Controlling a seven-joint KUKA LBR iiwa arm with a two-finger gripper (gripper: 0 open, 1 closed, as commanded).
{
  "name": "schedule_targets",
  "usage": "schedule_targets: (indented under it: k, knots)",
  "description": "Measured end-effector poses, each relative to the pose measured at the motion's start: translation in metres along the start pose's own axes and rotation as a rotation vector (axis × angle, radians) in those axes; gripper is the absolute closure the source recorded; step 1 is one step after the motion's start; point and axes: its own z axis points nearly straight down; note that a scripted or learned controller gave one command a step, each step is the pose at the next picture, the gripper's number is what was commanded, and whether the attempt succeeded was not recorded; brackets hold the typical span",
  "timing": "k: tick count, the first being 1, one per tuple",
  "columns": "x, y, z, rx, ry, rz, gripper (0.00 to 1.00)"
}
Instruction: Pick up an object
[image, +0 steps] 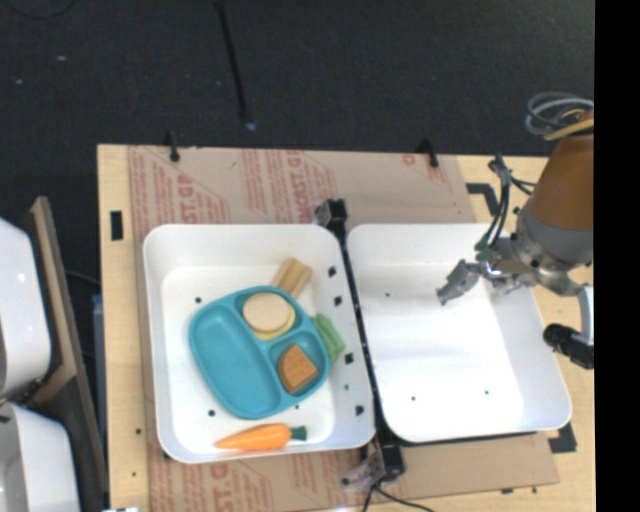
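Blue tray (235, 375), carrot (255, 437), left bin (160, 260), claw (452, 286) apart.

A cardboard-covered surface (250, 185) carries two shallow white bins side by side, touching along a black-clipped seam: the left bin (160, 300) and the right bin (470, 420), whose near corner overhangs the cardboard's front edge.

Grey arm (555, 235) with an orange band, looped pale cables, metal hand (455, 285).
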Motion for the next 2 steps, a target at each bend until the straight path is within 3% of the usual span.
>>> schedule_targets:
  k: [2]
  knots:
    - [-0.023,0.019,0.041,0.002,-0.001,0.001,0.00]
